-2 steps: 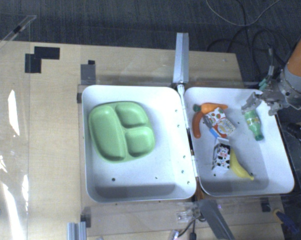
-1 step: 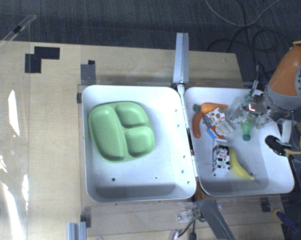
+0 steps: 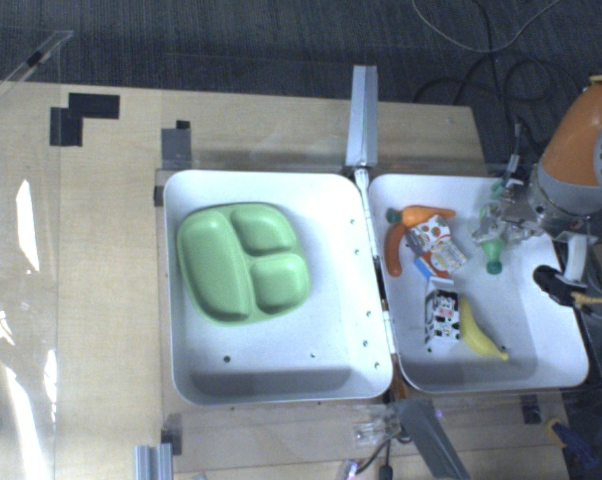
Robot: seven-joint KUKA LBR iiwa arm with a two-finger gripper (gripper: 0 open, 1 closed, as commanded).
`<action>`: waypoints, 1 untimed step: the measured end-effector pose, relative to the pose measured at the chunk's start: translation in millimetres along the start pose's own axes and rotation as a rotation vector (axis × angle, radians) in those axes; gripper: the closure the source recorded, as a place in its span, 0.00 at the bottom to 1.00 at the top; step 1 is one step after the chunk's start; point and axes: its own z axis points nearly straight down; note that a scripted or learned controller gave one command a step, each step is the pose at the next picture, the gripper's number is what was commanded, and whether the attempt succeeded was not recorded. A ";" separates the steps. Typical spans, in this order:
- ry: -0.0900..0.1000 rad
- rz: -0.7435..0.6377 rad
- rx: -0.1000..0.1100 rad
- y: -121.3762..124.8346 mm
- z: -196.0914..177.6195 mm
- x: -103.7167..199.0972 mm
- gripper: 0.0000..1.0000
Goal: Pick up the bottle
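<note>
We see the clear plastic bottle with a green cap (image 3: pixel 495 230) lying in the right white bin (image 3: pixel 556 363), directly beneath the claw (image 3: pixel 511 200), whose opening we cannot tell.

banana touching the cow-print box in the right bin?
Touching. The camera view shows the banana lying right against the box's right edge, with no white bin floor between them.

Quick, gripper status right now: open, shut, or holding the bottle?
Gripper: over the right bin's upper part, by the bottle; state cannot be told.
</note>
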 end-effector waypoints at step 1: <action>-0.002 0.132 0.005 7.2 -104.1 25.8 1.00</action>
